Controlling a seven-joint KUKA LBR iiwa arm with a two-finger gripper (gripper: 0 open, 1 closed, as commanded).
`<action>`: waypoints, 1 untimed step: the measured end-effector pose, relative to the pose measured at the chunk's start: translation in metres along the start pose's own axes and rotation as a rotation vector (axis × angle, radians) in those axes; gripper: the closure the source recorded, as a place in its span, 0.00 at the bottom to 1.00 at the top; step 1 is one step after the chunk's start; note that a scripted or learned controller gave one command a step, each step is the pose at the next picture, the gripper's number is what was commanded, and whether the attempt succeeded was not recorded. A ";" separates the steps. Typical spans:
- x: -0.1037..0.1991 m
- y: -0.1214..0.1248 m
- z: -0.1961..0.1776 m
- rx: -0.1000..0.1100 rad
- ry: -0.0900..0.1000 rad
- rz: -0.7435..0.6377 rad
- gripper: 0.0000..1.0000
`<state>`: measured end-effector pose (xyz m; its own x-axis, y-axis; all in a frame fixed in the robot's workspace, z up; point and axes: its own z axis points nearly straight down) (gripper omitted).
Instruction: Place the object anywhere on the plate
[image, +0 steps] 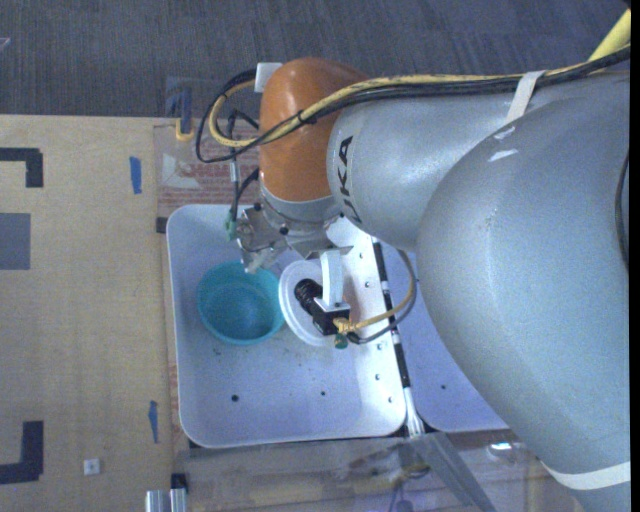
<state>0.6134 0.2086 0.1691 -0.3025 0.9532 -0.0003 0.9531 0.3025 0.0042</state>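
The blue bowl (238, 305) sits in the left bin (280, 405), apart from its walls, and the bin's lower stretch lies bare. Just beside the bowl, the white plate (287, 300) is half covered by the wrist. The jaws hang at the bowl's upper rim; clenched or released, I cannot tell. KUKA lettering (346, 172) runs along the arm (480, 200), which hides most of the right bin (445, 395)

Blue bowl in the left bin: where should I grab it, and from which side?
Take the blue bowl by its rim, coming straight down from above: it sits upright, mouth open, likely too wide to span. Choose the rim at the view's left, away from the white plate, which crowds its right edge.
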 end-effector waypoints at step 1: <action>-0.019 0.052 0.079 -0.007 -0.001 0.099 1.00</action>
<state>0.6688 0.2064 0.0900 -0.2067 0.9784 -0.0007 0.9783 0.2067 0.0111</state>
